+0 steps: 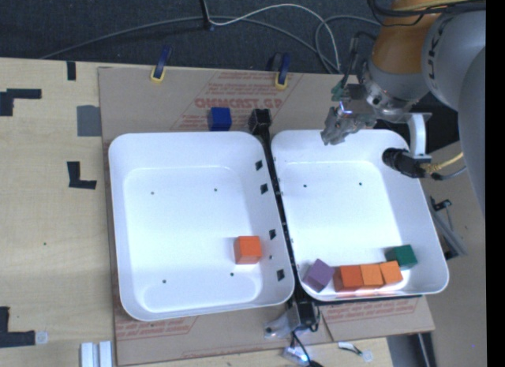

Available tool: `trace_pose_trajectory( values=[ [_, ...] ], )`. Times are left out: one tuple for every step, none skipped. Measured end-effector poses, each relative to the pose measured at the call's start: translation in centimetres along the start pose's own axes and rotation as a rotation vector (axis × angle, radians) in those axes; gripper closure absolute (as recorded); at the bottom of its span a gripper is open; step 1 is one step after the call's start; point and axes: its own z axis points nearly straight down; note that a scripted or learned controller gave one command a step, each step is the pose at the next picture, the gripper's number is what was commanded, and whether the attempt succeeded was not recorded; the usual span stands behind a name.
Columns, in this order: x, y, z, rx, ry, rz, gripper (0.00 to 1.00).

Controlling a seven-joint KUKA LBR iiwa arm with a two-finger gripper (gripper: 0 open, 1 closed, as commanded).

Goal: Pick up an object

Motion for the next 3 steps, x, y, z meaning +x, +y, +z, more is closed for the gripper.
trace_pose_trajectory(
  values=[
    [4.8,0.2,-0.8,0.001,0.0,0.0,1.0],
    [9.7,0.6,-1.4,0.001,0.0,0.0,1.0],
    [15.9,0.9,-1.1,0.002,0.0,-0.001,1.0]
  ],
)
